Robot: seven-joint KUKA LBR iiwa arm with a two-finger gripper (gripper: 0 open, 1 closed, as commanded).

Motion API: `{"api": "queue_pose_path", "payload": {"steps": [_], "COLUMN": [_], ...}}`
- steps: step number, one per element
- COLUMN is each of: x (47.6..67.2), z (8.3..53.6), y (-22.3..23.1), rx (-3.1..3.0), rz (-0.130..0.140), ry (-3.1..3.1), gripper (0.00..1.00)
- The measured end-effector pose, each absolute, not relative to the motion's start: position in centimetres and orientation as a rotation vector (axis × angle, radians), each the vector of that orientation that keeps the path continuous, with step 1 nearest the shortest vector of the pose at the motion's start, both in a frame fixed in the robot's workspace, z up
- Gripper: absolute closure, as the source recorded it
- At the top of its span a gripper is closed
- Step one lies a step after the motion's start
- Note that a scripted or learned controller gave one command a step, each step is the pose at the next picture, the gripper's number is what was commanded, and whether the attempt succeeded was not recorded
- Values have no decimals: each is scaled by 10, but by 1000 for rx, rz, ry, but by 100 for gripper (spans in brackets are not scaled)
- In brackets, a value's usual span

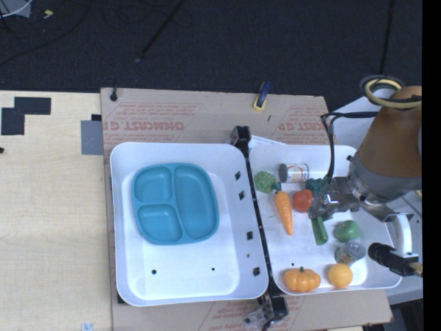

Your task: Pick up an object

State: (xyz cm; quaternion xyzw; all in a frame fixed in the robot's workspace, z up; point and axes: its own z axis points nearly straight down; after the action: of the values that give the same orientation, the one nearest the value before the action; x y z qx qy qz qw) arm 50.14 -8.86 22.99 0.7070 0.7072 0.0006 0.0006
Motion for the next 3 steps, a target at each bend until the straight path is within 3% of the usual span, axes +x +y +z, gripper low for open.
{"api": "queue_pose_path", "payload": {"steps": [2, 3], "x": [561, 573], "z": [233, 217], "y": [2, 36], "rx": [2218, 2221], "rz": [0, -4], "ry": [2226, 2226], "gripper": [100, 100]}}
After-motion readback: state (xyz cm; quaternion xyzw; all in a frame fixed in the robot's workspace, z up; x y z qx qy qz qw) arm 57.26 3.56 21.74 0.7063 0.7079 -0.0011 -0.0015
